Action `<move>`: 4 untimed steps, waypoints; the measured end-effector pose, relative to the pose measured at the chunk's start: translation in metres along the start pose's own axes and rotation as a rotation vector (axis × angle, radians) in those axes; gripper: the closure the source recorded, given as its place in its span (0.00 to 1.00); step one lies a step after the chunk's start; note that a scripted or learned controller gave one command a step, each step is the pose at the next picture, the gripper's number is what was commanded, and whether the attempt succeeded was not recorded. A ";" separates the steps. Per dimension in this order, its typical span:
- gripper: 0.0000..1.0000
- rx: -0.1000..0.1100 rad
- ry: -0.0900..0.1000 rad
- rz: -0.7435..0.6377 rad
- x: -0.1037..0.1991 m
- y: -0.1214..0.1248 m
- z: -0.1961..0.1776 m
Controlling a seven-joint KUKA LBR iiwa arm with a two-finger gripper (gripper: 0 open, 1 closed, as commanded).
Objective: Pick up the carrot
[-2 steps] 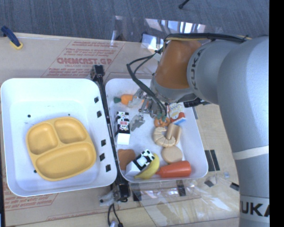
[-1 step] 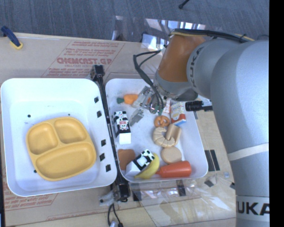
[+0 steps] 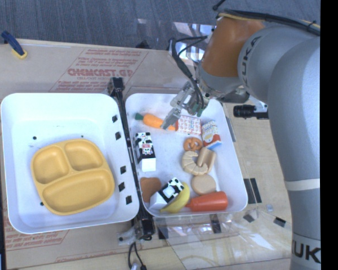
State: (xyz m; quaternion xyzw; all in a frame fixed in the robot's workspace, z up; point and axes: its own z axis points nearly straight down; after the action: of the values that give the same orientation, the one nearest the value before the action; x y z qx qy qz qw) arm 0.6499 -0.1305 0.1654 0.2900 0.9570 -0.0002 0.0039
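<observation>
On the cardboard-covered bench (image 3: 101, 66), the carrot (image 3: 152, 120) is lying near the right bin's (image 3: 236, 176) far-left corner; the gripper (image 3: 174, 118), seemingly open, is being positioned at its end for grasping.

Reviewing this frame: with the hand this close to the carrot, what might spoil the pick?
1. The hand sits at the right end of the small orange carrot with a green top, not its middle, so a grip there may slip off.
2. The carrot lies near the right white bin's rim, so a push may slide it against the wall.
3. The patterned square packet beside the hand may get nudged.
</observation>
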 end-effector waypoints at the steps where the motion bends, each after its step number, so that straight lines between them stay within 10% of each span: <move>1: 0.00 -0.003 -0.017 0.079 0.014 0.015 0.047; 3: 0.00 0.004 0.005 0.459 0.021 0.024 0.073; 4: 1.00 0.004 0.004 0.452 0.020 0.026 0.063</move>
State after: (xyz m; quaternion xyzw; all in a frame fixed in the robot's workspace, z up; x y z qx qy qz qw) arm 0.6477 -0.0981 0.1025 0.4972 0.8676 -0.0009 0.0015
